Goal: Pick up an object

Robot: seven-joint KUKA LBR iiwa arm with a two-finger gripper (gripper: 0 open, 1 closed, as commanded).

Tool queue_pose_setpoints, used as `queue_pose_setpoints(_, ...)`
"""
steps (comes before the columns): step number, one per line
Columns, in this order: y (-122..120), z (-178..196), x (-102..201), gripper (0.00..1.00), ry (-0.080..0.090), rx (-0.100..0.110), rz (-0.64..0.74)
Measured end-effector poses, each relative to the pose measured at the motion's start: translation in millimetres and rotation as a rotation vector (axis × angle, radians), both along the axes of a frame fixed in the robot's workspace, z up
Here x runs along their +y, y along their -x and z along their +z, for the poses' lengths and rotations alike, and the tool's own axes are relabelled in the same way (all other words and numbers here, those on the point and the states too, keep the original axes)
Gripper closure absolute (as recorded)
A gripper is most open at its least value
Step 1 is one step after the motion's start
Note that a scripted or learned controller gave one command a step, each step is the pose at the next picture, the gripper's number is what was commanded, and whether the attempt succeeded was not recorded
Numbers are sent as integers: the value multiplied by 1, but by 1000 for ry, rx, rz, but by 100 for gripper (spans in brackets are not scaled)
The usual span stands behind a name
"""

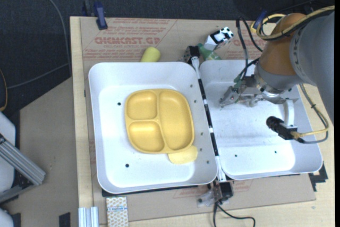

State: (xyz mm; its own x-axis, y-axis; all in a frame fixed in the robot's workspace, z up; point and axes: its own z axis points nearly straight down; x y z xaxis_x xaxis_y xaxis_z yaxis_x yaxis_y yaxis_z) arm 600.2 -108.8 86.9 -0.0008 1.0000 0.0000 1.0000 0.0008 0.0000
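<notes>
Tool (229,97) low over right bin (255,151) — grip state impossible to tell; yellow divided plate (159,119) well left, in left bin (106,114).

The grey arm reaches in from the right, its hand (229,96) hanging low, pointed left.
</notes>
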Motion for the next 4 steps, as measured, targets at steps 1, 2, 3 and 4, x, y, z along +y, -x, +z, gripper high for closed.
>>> queue_pose_setpoints(1,-30,-2,-24,0,1,0,0)
queue_pose_setpoints(2,-30,8,-23,100,2,2,2)
queue_pose_setpoints(3,-30,18,-23,100,4,0,3)
queue_pose_setpoints(4,1,-3,10,100,-1,3,0)
